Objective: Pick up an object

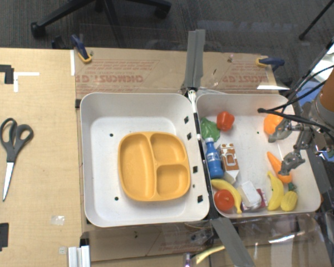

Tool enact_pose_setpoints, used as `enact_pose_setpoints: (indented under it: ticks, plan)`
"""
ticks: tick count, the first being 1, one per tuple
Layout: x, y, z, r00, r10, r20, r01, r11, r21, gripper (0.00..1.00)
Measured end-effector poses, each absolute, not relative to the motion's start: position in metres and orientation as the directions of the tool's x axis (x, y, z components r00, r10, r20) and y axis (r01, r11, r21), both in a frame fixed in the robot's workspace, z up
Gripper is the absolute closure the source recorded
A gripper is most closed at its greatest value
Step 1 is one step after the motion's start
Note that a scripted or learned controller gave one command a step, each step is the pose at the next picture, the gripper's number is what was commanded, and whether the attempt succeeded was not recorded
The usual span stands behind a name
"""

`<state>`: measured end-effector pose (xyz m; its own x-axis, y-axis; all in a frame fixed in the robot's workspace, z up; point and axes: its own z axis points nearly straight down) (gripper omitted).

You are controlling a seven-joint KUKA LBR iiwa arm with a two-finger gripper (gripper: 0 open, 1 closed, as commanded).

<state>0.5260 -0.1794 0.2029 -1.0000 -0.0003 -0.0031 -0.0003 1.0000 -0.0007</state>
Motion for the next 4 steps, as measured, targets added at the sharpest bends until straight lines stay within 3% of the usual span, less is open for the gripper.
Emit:
enact_pose_setpoints:
  ticks: [1,3,4]
  plan:
    - [0.526,-0.216,0.105,-0.998,-0.064,-0.015,-0.064,0.998,-0.006,0.0]
    - [0.525,-0.211,0.101,-1.0,-0.021,-0.017,-0.021,1.0,-0.006,0.0]
    - [0.509,-0.22,0.095,-1.0,0.028,-0.011,0.028,1.0,-0.002,0.0]
